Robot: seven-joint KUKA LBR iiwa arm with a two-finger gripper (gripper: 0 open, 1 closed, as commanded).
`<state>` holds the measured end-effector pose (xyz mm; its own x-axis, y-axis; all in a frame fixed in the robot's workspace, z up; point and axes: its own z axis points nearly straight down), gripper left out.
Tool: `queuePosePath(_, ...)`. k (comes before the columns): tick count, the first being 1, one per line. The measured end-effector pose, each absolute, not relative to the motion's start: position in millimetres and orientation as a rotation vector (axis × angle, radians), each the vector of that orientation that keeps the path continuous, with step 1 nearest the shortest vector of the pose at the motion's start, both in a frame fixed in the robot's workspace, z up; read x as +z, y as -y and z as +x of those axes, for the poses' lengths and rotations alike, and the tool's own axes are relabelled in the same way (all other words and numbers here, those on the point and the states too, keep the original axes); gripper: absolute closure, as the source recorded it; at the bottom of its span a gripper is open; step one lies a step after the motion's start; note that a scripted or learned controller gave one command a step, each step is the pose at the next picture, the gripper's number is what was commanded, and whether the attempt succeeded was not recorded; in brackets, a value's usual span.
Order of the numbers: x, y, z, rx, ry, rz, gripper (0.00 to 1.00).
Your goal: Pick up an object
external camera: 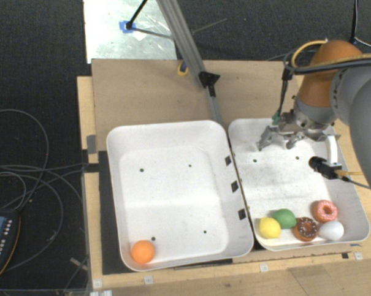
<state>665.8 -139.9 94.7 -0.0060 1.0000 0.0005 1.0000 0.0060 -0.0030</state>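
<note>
Sitting at the near edge of the right bin [359, 195] is a small row of toys. From left to right they are a yellow ball [269, 228], a green ball [285, 218], a brown donut [305, 229], a white ball [331, 230] and a pink donut [324, 210]. They sit close together, and some touch. The brown donut hides a bit of the white ball's left side. The green ball sits just behind the yellow ball.

An orange ball [142, 252] lies alone in the near left corner of the left bin [167, 139]. It is well apart from the other toys.

Black clips [234, 186] sit along the line where the two bins meet.

Farther back, the gripper [279, 136] hangs over the far part of the right bin. Its two fingers [263, 142] point down and look spread apart. Nothing is between them. The tips are small and a little blurry, so it is hard to see if they touch the bin floor. The gripper is well apart from the row of toys.

The arm [355, 100] comes in from the right. It is grey with an orange band [320, 77], and the picture edge cuts it off. A small black part [321, 166] sticks out below the arm, over the bin.

Behind the bins lies a brown board [140, 91]. A grey pole [183, 34] slants up from it and goes out of the top of the picture. On the left, black cables [27, 176] curl on the dark floor, and a dark box [2, 235] is cut off by the edge.
</note>
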Motion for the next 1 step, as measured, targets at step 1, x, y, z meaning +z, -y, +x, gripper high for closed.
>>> queuePosePath(1, 109.9, 140.3, 668.3, -0.005, 2.234, -2.215, 1.00)
